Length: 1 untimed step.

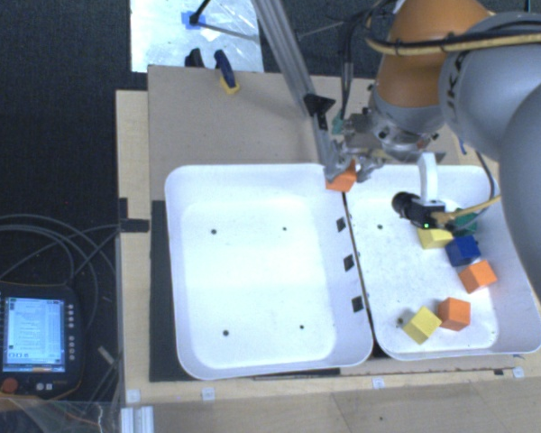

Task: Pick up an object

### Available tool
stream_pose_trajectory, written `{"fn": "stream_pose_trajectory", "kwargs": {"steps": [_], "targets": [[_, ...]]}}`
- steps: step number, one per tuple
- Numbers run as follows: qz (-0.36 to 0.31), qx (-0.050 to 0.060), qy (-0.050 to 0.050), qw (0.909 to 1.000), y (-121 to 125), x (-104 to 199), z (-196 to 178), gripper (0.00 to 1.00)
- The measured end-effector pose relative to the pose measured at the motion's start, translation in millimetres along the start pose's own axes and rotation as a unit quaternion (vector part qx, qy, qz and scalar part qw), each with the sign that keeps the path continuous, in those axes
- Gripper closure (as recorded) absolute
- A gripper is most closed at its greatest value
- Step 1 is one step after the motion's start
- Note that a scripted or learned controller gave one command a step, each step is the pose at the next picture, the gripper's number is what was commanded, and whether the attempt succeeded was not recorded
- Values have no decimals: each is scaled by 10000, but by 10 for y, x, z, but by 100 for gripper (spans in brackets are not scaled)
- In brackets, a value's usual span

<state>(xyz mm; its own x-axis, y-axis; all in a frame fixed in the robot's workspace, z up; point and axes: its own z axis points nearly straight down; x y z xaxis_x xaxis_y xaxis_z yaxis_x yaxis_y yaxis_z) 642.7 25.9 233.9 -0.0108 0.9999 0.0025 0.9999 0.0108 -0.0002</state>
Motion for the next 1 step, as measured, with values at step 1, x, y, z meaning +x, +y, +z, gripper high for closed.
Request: {"fn": "stream_pose_trajectory", "kwargs": {"steps": [1], "targets": [[1, -9, -2, 10000, -22, 454, -115, 100]]}}
